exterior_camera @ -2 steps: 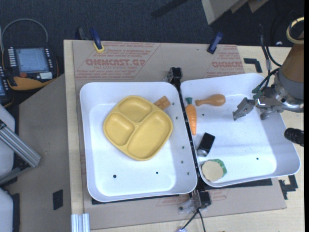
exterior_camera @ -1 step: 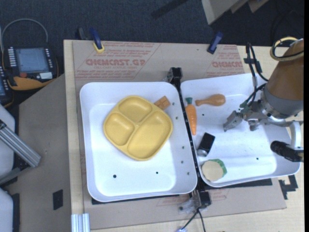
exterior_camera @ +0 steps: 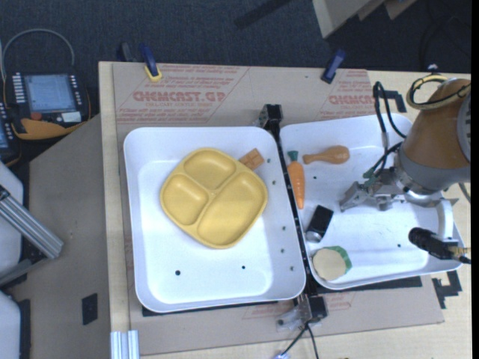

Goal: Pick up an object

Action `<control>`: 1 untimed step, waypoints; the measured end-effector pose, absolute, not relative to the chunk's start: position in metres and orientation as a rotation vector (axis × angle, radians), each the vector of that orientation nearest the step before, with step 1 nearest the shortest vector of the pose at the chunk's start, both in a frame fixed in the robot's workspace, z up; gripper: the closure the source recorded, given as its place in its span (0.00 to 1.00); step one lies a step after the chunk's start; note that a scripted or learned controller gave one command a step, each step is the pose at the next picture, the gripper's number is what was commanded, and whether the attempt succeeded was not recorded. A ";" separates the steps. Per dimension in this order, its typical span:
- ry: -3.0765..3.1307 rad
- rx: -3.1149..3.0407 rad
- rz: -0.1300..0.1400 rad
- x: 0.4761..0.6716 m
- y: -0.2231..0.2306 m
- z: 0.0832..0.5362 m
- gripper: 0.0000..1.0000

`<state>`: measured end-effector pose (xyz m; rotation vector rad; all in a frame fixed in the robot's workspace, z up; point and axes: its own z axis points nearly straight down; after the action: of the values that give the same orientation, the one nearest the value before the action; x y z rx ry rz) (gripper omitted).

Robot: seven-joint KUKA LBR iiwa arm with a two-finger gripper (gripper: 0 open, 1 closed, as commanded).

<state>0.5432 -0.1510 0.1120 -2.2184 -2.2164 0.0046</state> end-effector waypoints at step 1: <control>-2.221 -2.224 0.000 0.545 -0.151 0.126 1.00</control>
<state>0.5447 -0.1512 0.1256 -2.2239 -2.2209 -0.0004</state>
